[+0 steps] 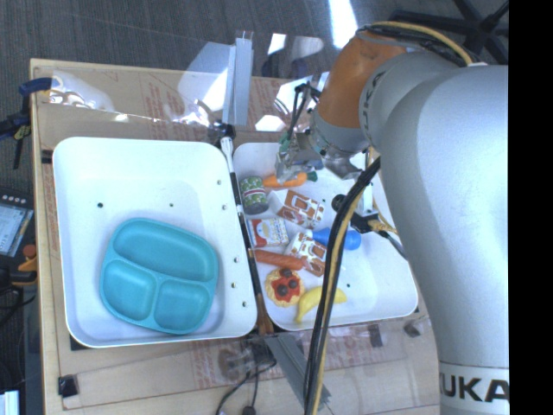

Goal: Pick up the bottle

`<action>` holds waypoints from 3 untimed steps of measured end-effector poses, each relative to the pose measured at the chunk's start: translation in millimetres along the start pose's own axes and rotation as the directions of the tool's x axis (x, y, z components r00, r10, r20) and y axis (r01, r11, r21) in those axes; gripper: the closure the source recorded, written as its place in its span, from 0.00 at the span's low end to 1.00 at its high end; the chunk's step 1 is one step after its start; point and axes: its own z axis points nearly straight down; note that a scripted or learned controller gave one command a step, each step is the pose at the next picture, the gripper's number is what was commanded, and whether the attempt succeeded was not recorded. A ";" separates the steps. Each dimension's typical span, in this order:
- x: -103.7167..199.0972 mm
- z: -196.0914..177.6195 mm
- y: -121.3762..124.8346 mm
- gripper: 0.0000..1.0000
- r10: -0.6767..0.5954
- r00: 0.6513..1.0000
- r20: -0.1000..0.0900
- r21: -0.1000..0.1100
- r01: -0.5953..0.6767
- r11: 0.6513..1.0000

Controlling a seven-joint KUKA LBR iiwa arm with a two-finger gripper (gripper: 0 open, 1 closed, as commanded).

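- Bottle [344, 238], blue, lies in my right bin [393, 296], half hidden behind a black cable [333, 271]
- My end effector [291, 156] hangs over the bin's far end, by the carrot [285, 180]
- I cannot tell its grip

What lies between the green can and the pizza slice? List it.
In the camera view, a red-and-white carton and, nearer the pizza slice, an orange-red stick-shaped toy lie between it and the green can.
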 end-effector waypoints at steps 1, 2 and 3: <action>-0.5 -0.2 0.0 0.00 -0.001 1.000 0.001 0.000 0.001 1.000; 11.5 2.7 -23.1 0.00 0.037 0.999 0.010 -0.041 -0.036 0.998; 19.0 -1.8 -25.1 1.00 0.028 1.000 -0.005 -0.023 -0.028 0.999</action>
